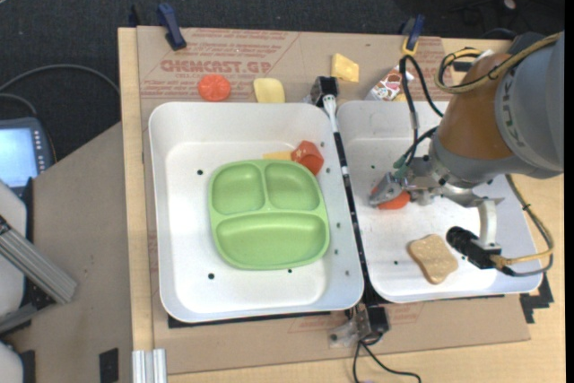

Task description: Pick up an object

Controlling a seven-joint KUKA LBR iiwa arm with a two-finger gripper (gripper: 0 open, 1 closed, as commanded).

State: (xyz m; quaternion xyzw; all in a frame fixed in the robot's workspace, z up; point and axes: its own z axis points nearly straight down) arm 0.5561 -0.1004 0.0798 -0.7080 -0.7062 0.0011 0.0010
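My gripper (387,190) reaches from the right into the right bin (448,282), low over its left-middle floor. A small orange-red object (393,201) lies right at the fingertips, partly covered by them. A tan bread-shaped piece (432,257) rests on the bin floor nearer the front. In the left bin (179,282) sits a green divided plate (267,213), with an orange-red block (308,156) and a thin yellow piece (276,156) by its far edge.
Behind the bins, on the brown board, lie a red round piece (213,88), a pale yellow piece (268,90), a yellow wedge (344,67) and a small printed packet (388,86). Cables run over the right bin. A black clip (324,89) sits where the bins meet.
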